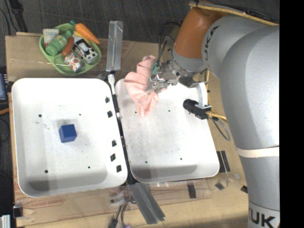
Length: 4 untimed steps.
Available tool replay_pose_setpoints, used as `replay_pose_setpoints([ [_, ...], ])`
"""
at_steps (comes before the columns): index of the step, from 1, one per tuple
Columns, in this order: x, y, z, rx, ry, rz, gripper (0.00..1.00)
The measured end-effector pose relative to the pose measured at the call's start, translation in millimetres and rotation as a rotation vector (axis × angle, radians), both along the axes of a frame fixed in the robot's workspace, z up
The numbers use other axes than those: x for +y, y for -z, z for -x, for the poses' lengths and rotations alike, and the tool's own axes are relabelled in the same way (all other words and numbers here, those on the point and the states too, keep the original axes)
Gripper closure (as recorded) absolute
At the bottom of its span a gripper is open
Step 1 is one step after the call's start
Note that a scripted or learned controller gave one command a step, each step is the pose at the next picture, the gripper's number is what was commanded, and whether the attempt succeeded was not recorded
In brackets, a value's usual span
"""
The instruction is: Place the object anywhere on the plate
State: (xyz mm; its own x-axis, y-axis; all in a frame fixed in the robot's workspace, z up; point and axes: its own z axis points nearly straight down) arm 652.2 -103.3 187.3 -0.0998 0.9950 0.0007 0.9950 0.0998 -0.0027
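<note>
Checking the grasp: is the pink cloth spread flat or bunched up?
Bunched up: the pink cloth hangs crumpled at the gripper.

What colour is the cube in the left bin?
Blue. The cube shows clearly in the camera view, sitting on the left bin floor.

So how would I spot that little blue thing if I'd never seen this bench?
Find the two white bins side by side and take the left bin. The blue cube sits on its floor, left of the middle. It is the one solid, square-edged thing there, unlike the crumpled pink cloth next door.
</note>
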Motion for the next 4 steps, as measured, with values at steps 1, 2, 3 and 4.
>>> replay_pose_setpoints([
  [1,0.8,-44.5,-0.2,0.000,-0.008,0.000,1.00],
  [2,50.4,-41.5,11.6,0.003,-0.413,-0.001,1.00],
  [3,86.3,-44.6,33.1,0.003,-0.819,-0.002,1.00],
  [4,140.7,-49.1,54.5,0.002,-1.225,-0.003,1.00],
])
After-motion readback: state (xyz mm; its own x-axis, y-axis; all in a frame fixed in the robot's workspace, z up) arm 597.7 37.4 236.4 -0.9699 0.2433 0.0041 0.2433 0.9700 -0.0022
